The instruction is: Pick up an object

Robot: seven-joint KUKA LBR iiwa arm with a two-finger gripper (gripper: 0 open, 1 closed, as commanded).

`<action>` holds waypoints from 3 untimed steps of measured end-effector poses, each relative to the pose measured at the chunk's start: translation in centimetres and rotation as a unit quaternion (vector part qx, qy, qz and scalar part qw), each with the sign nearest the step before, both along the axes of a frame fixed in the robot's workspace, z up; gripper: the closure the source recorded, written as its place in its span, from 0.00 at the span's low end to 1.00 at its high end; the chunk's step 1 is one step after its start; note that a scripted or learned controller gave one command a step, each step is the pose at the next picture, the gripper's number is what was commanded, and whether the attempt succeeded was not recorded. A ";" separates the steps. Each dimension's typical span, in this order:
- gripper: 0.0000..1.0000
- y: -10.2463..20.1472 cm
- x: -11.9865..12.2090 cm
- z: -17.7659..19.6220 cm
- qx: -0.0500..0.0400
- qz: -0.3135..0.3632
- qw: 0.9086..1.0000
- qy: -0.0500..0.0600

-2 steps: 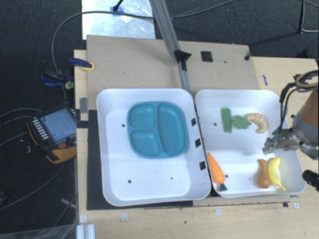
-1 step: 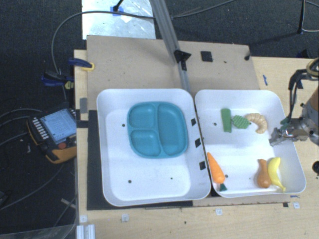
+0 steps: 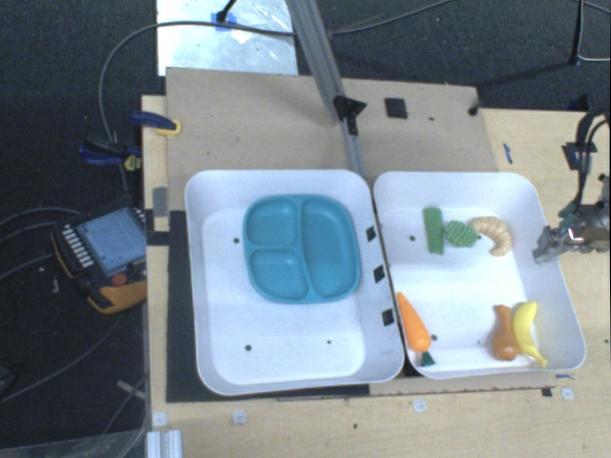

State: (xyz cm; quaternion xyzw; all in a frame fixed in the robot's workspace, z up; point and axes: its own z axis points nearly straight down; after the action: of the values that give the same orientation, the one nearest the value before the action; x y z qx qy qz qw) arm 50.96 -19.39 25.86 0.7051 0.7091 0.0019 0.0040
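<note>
Croissant toy [image 3: 494, 233] lies upper right of frame, inside right bin [image 3: 549, 208], nearest end effector [image 3: 563, 241] at right edge. Jaw opening: cannot tell; nothing visibly held. Advise: centre above, descend vertically, avoid green piece [image 3: 434, 230].

Two white bins: the left bin [image 3: 215, 351] holds one blue divided plate [image 3: 302, 248]; the right bin [image 3: 458, 303], beside it, holds six toy foods [image 3: 413, 321].

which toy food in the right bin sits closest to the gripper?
The tan croissant, at the bin's upper right, nearest the gripper. The banana and carrot lie further down, toward the front edge.
</note>
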 end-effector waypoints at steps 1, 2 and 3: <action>1.00 5.4 2.9 0.0 0.002 0.003 1.000 0.002; 1.00 10.4 3.7 -0.3 0.002 0.002 1.000 0.003; 1.00 15.4 4.8 -1.4 0.002 0.002 1.000 0.004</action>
State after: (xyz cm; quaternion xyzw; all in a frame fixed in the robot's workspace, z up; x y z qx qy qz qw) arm 55.72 -3.97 24.42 0.7035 0.7107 0.0009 0.0000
